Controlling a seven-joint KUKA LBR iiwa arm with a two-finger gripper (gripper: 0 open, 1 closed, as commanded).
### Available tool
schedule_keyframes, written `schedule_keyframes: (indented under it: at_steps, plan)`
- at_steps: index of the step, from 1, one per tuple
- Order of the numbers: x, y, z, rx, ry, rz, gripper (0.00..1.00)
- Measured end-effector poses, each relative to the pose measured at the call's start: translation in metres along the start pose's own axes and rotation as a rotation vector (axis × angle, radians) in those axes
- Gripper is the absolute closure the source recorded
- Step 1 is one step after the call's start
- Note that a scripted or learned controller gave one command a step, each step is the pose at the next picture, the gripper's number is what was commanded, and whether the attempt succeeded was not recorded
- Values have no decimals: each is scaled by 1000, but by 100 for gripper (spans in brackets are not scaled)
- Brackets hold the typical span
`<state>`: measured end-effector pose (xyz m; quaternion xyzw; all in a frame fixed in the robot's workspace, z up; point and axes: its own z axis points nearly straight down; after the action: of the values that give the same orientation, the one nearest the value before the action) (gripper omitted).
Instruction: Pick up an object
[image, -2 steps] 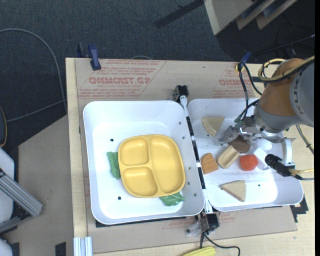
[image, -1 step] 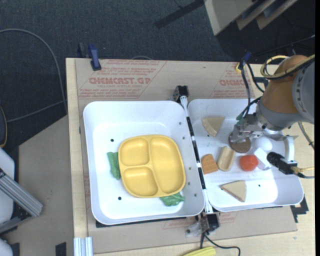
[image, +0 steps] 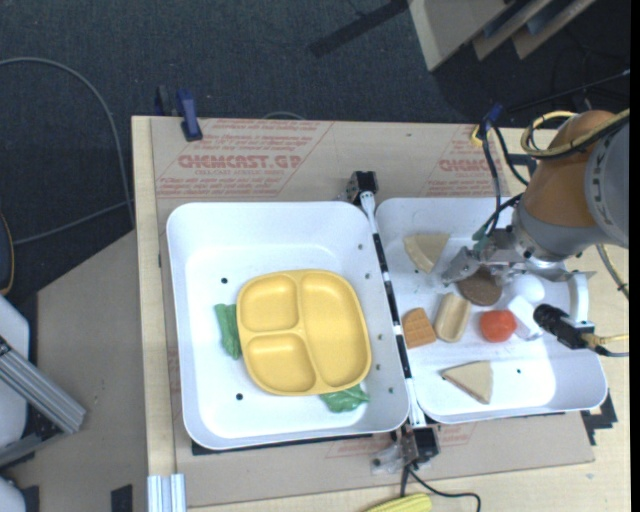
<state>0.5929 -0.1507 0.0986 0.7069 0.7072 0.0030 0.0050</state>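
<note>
The bench carried two shallow white bins side by side.

In the left bin, a yellow three-compartment plate lay near the centre. One green leafy piece protruded from under the plate's left edge, and a second green piece protruded at its near right corner.

In the right bin, a tan wedge lay closest to the near edge. Beyond it, a small brown square piece lay beside the bin's left wall, with a tan bread roll just to its right and a red tomato-like object further right. A dark brown round object sat just beyond the roll, directly beneath the gripper. A pale wedge-shaped slice lay toward the far left corner.

The gripper was positioned low over the dark brown round object. Finger opening and any grasp could not be determined from this angle. The arm extended in over the bin's right far corner.
</note>
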Motion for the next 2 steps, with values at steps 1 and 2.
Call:
schedule_keyframes:
  at_steps: [1, 2]
  plan:
    - [3, -43, 14, 12, 3, 1, 0]
    - [-6, 5, 14, 10, 2, 0, 0]
